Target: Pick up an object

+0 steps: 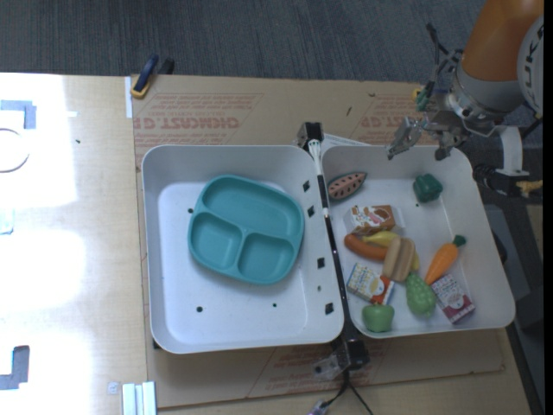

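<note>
The gripper [423,138] hangs over the far rim of the right bin [486,232], its two fingers spread wide and nothing between them. So no catch yet; this reads as the hover before a descent.

Everything worth grabbing lies in that right bin, and I'll place it all from the carrot [444,260]. Up and just left of the carrot, closest to the gripper, sits a dark green piece [427,187], alone with bare floor around it. That isolation makes it the easy target, I'd judge, since the fingers could straddle it without knocking a neighbour. Left of the carrot the toys crowd together: a hot dog [398,258] lying across a yellow piece, a picture packet [373,218] behind them, and a small carton [364,279] in front. Below the carrot stands a knobbly green piece [420,296], with a red and white box [453,298] just beside it and a green apple [378,317] further left near the front rim. A watermelon slice [346,185] lies far left of the carrot, hard by the divider.

The left bin [164,258] carries a teal tray [246,229], flat and broad, a poor fit for a two-finger pinch.

The risk in the crowded middle is a grab that shoves pieces apart instead of closing on one.
</note>
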Action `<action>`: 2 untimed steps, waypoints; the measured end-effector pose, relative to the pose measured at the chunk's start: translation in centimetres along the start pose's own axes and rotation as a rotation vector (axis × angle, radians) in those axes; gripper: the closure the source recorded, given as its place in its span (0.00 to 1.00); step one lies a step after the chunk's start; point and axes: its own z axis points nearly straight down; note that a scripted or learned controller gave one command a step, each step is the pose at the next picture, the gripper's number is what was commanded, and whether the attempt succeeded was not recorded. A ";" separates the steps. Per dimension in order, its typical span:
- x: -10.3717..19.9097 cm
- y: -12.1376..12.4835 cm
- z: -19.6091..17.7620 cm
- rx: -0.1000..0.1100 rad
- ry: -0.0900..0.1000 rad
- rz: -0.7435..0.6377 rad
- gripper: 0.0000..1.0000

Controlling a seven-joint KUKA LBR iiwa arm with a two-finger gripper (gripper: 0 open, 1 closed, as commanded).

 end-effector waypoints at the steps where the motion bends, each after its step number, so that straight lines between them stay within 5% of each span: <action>1: 0.9 -5.4 7.0 0.000 0.000 0.004 0.00; 2: 2.9 -14.1 13.8 -0.005 0.001 0.003 0.00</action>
